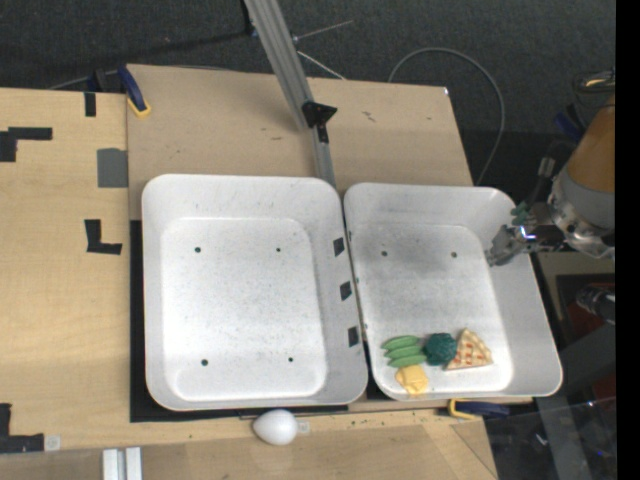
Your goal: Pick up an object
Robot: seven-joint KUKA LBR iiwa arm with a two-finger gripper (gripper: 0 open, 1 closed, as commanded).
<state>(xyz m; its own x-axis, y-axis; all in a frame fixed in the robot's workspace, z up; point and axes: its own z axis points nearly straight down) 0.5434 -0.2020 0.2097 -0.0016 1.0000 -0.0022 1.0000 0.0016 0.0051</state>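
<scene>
Four small toy foods lie together in the near part of the right bin (520,298): a green pea pod (402,348), a dark green broccoli piece (438,347), a pizza slice (468,351) and a small yellow piece (412,378). My gripper (503,245) hangs over the bin's right rim, well behind the foods and apart from them. Nothing shows between its fingers.
The left bin (160,268) sits beside the right one. A white egg-shaped object (275,427) lies on the bench just in front of the left bin. A grey metal post (285,58) slants down to the gap between the bins at the back.
</scene>
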